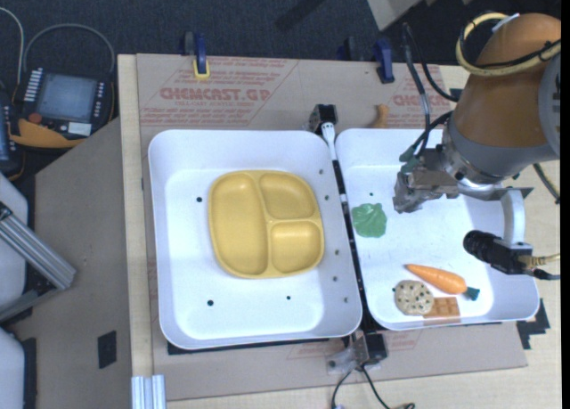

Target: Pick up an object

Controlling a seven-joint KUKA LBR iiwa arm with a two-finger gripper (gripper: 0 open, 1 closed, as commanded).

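Note:
In the right bin [499, 309] lie a green leafy piece [369, 220], an orange carrot [435, 279], a round speckled cookie [410, 296] and a brown cracker [443, 307]. My gripper [411, 195] hangs over the middle of that bin, just right of and above the green piece. The carrot, cookie and cracker sit near the bin's front edge, below the gripper. Nothing shows between the gripper and any of these objects.
The left bin [178, 247] holds a yellow divided plate [264, 222]. A black cylindrical part [492, 250] juts over the right bin's right side. Clamps sit at the bench's back edge [200, 55]. The grey and orange arm [508, 77] covers the right bin's back right.

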